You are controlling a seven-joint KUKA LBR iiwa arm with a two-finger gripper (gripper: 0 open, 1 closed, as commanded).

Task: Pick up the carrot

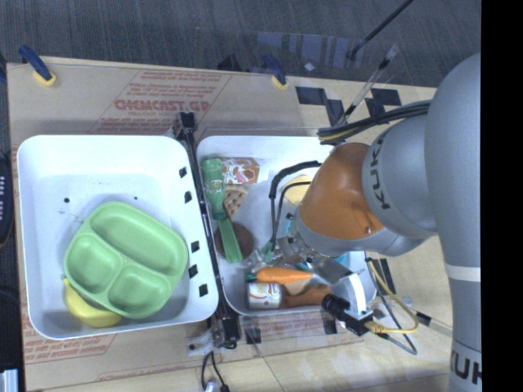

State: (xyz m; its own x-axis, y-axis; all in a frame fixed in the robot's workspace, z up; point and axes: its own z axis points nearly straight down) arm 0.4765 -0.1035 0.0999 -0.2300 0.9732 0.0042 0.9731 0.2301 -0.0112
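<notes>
Clearly a small orange plastic carrot, lying just below the tool, near the right white bin's front wall. Probably light, stiff and slick; best pinched across its thicker middle. Long axis roughly level across the view, tip direction unclear. Resting against a brown-labelled can. Tool opening: cannot tell, hidden beneath the orange wrist.
</notes>
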